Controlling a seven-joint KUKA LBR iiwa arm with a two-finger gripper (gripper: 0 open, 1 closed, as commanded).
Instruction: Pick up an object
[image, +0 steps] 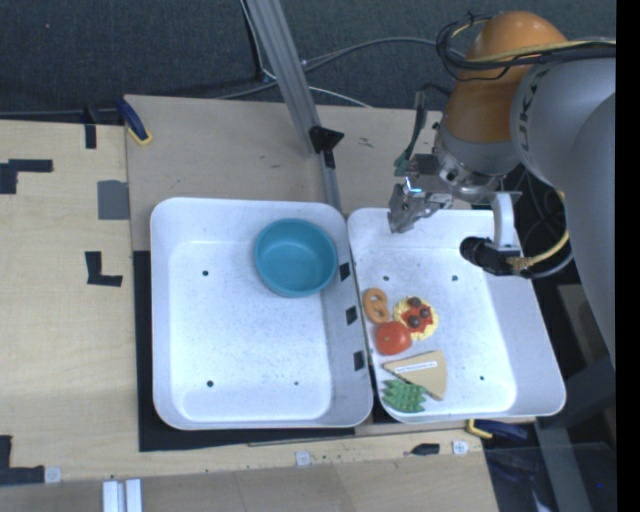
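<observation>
1. The gripper (405, 215) hangs over the far left corner of the right bin (505, 340); nothing shows between its tips, and whether they stand apart or together cannot be told.
2. Nearer the camera in that bin, by its left wall, lies a cluster: a pretzel (376, 304), a small pizza (416, 315), a tomato (392, 338), a cheese wedge (420, 371) and a green leafy piece (404, 397).
3. The left bin (200, 340) holds a blue bowl (295, 257) at its far right corner.

The wooden bench (70, 300) bears two white bins (250, 390) side by side.
</observation>
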